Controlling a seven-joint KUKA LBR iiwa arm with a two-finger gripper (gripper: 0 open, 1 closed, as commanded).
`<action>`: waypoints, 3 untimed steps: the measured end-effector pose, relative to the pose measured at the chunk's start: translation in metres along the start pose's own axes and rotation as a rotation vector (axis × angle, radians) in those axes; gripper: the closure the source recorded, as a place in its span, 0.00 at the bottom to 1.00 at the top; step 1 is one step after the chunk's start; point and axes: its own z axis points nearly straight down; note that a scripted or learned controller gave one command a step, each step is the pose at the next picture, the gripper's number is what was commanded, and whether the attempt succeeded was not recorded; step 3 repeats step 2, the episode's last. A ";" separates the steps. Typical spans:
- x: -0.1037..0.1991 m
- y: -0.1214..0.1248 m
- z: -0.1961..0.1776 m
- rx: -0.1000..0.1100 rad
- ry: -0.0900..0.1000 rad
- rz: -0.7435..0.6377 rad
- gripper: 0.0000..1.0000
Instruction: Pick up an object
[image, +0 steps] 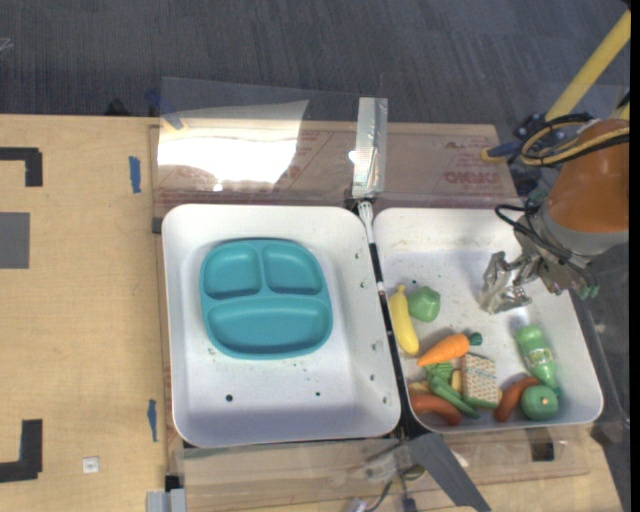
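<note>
The green bottle (534, 350) is lying in the right bin (440, 232), near its right wall, just nearer than the hand (503, 284). The hand is hovering empty, fingers slightly parted. Descending there, it is risking striking bare floor, or nudging the bottle aside.

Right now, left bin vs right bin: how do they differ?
The left bin holds one teal divided plate; the right bin holds a pile of toy food, such as a carrot and a banana. The gripper sits over the right bin, not the left bin. Both are shallow and white, side by side.
</note>
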 end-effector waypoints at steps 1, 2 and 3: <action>-0.060 -0.007 0.002 -0.002 -0.001 0.105 1.00; -0.061 -0.001 0.002 -0.002 0.002 0.059 1.00; -0.061 -0.001 0.002 -0.002 0.002 0.059 1.00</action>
